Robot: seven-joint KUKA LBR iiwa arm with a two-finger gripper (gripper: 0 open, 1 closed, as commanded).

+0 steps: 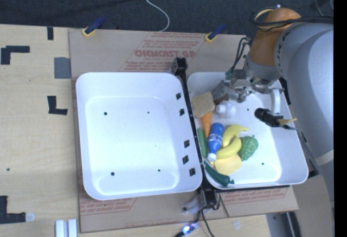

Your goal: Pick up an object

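**Bench** point(32, 138): pale wood, carrying a cardboard sheet point(157, 54) and two shallow white bins set touching, side by side.

**Left bin** point(87, 138): white, beside the right one.

**Right bin** point(282, 168): holds the loose items, clustered against its left wall.

**Items, far to near:**
- tan sponge-like block point(203, 103)
- white rounded piece point(225, 108), perhaps an egg; the view is too coarse to say
- orange carrot point(206, 121)
- blue bottle point(215, 137), lying down
- yellow banana point(234, 141)
- green bumpy piece point(249, 147), touching the banana
- yellow lemon point(227, 165)
- dark green long piece point(219, 178), at the near-left corner

**Gripper** point(230, 96): low over the far part of the right bin, just above the white rounded piece and near the tan block. Whether it is open or closed, or has hold of anything, cannot be told from this angle.
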